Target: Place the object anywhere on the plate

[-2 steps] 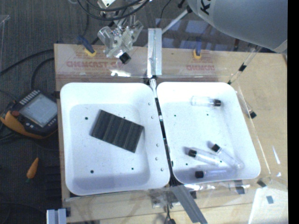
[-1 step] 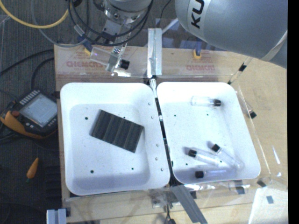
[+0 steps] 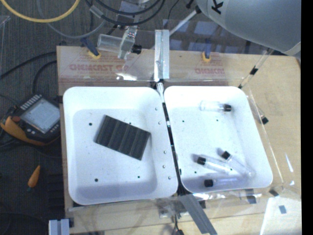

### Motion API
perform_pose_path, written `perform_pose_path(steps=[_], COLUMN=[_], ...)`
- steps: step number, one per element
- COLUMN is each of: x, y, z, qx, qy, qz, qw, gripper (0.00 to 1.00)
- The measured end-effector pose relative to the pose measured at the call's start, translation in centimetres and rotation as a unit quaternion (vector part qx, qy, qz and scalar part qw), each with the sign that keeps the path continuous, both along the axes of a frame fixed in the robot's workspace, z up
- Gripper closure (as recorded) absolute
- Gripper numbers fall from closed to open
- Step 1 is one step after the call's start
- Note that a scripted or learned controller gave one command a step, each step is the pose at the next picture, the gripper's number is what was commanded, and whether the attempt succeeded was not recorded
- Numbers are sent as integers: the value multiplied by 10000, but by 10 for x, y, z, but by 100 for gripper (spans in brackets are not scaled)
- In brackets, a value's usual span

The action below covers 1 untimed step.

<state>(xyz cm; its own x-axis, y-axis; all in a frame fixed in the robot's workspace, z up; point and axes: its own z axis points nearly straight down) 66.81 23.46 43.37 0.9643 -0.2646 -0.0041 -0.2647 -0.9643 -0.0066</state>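
Note:
A dark ribbed rectangular plate (image 3: pixel 122 137) lies flat in the left white bin (image 3: pixel 80 190). At the top of the view, behind the left bin's far rim, my gripper (image 3: pixel 130 37) hangs below the wrist. A clear vial (image 3: pixel 113 43) with a black cap lies crosswise between its pale fingers (image 3: pixel 131 33). The vial is held up in the air, well back from the plate. The fingers are see-through and partly blend with the vial.
The right white bin (image 3: pixel 257 131) holds several clear vials with black caps, one near its back (image 3: pixel 214 106) and a cluster near the front (image 3: pixel 215 164). A metal divider post (image 3: pixel 162 53) stands behind the bins. A pendant (image 3: pixel 36 119) lies left of the bench.

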Motion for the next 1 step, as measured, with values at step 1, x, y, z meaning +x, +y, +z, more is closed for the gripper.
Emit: perform_pose_path(steps=[1], x=[-164], y=[-2], z=[-37], qx=[-31], qy=[15], qz=[257], qw=[9997], gripper=[100])
